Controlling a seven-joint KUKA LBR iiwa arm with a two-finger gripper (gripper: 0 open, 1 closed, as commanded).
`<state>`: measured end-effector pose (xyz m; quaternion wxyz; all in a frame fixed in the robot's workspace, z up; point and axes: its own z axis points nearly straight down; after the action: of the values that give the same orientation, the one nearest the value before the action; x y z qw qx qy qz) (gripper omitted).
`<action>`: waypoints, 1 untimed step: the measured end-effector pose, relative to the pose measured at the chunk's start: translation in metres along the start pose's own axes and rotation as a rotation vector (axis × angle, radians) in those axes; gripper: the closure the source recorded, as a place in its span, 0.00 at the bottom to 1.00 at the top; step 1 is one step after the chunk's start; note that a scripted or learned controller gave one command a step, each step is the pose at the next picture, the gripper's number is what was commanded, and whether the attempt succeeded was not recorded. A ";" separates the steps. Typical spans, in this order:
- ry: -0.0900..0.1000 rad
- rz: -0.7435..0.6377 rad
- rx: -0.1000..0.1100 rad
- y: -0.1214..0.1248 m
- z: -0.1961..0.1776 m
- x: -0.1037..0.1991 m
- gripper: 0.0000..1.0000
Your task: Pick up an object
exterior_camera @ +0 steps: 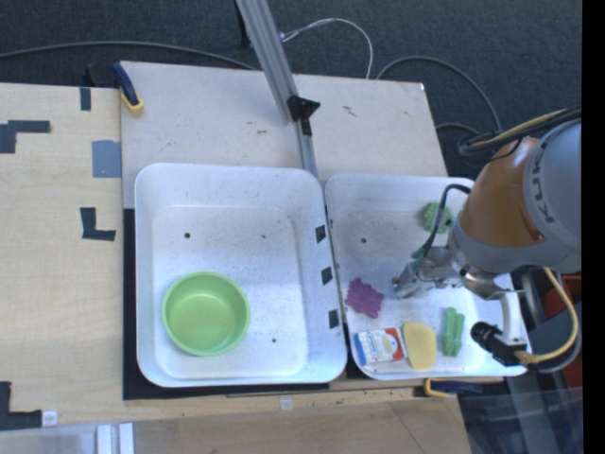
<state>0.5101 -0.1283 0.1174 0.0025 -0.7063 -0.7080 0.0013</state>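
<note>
Pincer [408,283] low in right bin [378,206], beside purple piece [364,298]; open or closed unclear.

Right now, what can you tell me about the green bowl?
The green bowl is round, light green and looks like smooth plastic. It sits upright with its opening up, and nothing shows inside it. It rests on the floor of the left white bin, near that bin's front left corner, touching nothing else.
</note>
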 end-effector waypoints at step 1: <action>-0.002 0.000 -0.008 0.007 -0.046 0.007 1.00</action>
<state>0.5171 -0.1217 0.1637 -0.0009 -0.7062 -0.7080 -0.0007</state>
